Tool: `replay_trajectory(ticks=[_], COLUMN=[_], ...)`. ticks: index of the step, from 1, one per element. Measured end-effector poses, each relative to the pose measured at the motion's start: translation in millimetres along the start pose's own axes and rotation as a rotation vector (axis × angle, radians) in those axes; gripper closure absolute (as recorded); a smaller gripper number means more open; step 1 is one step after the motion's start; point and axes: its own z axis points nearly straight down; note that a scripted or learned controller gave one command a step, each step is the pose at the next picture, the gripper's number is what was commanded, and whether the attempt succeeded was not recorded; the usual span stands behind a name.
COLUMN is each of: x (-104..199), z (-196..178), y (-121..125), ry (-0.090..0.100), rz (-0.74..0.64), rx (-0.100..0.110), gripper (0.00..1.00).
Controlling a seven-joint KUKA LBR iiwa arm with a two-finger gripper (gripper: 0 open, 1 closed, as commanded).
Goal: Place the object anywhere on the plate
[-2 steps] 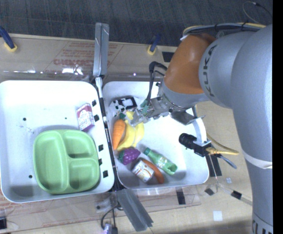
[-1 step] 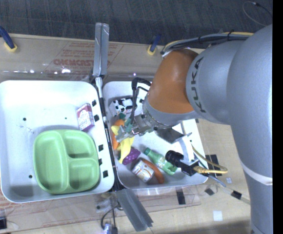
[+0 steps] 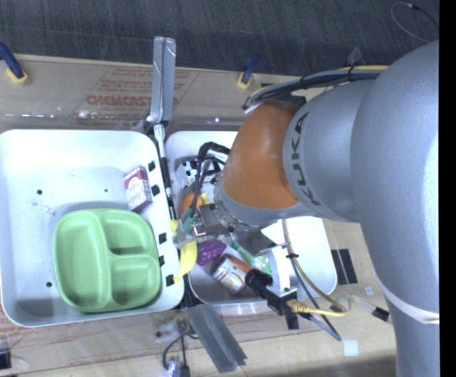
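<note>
A green divided plate (image 3: 106, 259) lies in the left bin (image 3: 23, 171), toward its front. A small red and white box (image 3: 137, 188) rests behind the plate, close to the bin's right wall. My gripper (image 3: 200, 215) is low over the left side of the right bin (image 3: 318, 261), mostly covered by the orange wrist band (image 3: 263, 159). It hangs among a pile of small objects: a purple piece (image 3: 210, 251), a yellow banana-like piece (image 3: 185, 259) and a small can (image 3: 229, 273). I cannot see anything held.
The divider wall between the bins (image 3: 167, 210) runs just left of the gripper. The big grey arm (image 3: 377, 179) covers much of the right bin. A black and yellow cable (image 3: 314, 308) trails over the right bin's front edge. A grey metal bracket (image 3: 163, 77) stands behind the bins.
</note>
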Motion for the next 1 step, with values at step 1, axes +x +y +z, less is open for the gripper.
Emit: replay_trajectory(ticks=[1], x=[-0.4], z=[-0.1], y=[0.0], ry=[0.000], rz=[0.002], rx=[-0.001], gripper=[0.00])
